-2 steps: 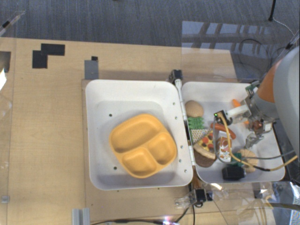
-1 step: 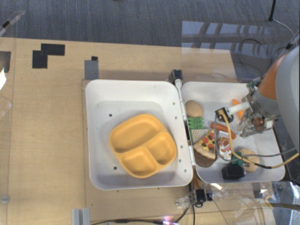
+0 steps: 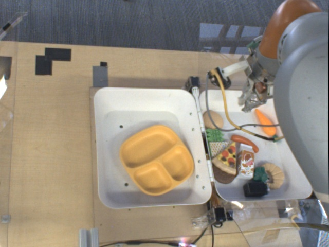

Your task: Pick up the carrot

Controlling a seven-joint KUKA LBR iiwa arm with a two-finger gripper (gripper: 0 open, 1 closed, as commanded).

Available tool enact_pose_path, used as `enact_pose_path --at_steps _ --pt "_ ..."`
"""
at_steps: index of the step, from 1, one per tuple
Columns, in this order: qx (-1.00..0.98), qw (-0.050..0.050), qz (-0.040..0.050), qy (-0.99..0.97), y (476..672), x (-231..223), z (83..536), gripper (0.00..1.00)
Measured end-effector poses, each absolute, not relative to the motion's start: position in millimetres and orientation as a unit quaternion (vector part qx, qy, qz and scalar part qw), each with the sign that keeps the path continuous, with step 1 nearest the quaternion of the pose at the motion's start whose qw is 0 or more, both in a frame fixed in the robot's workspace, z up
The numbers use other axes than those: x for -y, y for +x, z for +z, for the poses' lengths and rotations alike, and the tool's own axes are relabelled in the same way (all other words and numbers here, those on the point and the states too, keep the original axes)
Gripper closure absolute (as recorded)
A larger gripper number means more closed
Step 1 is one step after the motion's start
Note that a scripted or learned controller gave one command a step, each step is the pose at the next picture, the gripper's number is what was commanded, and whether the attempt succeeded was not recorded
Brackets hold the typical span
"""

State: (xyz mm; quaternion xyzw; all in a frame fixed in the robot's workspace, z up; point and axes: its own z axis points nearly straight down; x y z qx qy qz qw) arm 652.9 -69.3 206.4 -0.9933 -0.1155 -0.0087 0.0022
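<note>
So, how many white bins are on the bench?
2. The left bin holds a yellow divided plate. The right bin holds the carrot and other toy food; the arm covers part of it, so some items there may be hidden.

A robotics lab: beside the wooden bench (image 3: 51,153) with its white bins (image 3: 105,138), grey carpet (image 3: 154,14), loose cables (image 3: 226,107) and toy food (image 3: 229,156).

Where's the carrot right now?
The carrot lies in the right bin, near its far right side, just below the gripper and right of the sausage.
</note>
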Motion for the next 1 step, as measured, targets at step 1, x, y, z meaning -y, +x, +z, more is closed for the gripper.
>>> enact_pose_path --at_steps 1 --pt "0.233 0.0 -0.0035 -0.973 614.7 122.8 88.1 1.0"
